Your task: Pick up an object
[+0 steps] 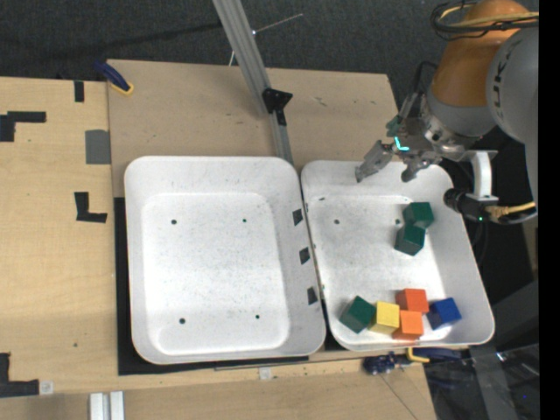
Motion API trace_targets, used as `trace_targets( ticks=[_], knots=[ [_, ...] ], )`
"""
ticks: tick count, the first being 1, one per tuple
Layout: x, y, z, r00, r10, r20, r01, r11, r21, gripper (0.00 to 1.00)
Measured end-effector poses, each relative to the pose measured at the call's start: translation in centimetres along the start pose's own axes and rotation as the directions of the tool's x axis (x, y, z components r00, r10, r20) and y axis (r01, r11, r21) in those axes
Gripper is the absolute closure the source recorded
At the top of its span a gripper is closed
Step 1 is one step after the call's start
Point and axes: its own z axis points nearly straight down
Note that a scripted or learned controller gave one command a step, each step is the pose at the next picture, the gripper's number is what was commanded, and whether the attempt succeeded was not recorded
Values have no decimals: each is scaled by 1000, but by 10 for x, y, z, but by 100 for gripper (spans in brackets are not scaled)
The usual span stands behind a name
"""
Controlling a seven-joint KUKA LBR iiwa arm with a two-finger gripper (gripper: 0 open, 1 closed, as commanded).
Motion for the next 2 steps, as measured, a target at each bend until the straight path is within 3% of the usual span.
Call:
trace_targets(
  ticks=[1,2],
  knots=[
    [0,1,-3,1000,-1,1,1,1000,-5,0],
    [6,4,60,1000,-1,2,1,1000,1,0]
  ],
)
